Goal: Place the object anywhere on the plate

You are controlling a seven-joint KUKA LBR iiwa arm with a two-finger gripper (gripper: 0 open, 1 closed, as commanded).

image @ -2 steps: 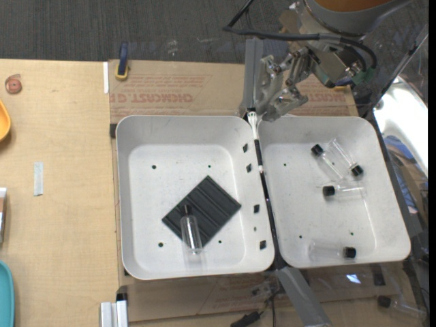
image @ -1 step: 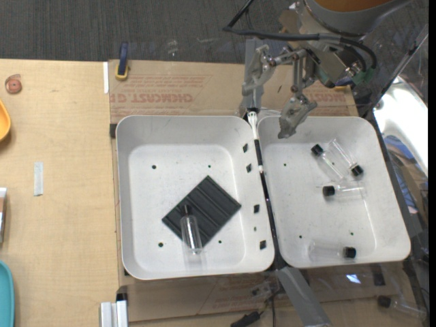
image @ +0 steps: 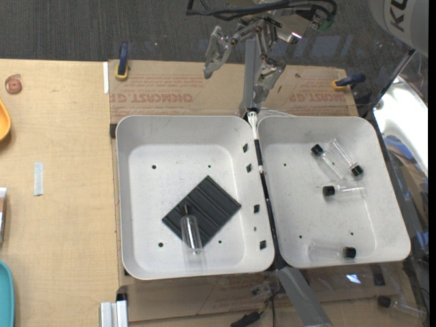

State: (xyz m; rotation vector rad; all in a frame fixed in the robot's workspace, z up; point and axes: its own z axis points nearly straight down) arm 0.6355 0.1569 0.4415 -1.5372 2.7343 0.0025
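A clear plastic vial (image: pixel 191 231) lay on the dark ribbed square plate (image: pixel 204 208) in the left white bin (image: pixel 136 182). The two-finger gripper (image: pixel 242 56) hung above the bins' far edge, jaws spread and holding nothing.

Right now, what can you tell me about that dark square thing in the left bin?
The dark plate is a flat, near-black square with fine parallel ridges, possibly plastic or rubber. It lies flat on the left bin's floor, turned like a diamond. A clear vial with a dark cap lies across its lower corner, touching it.
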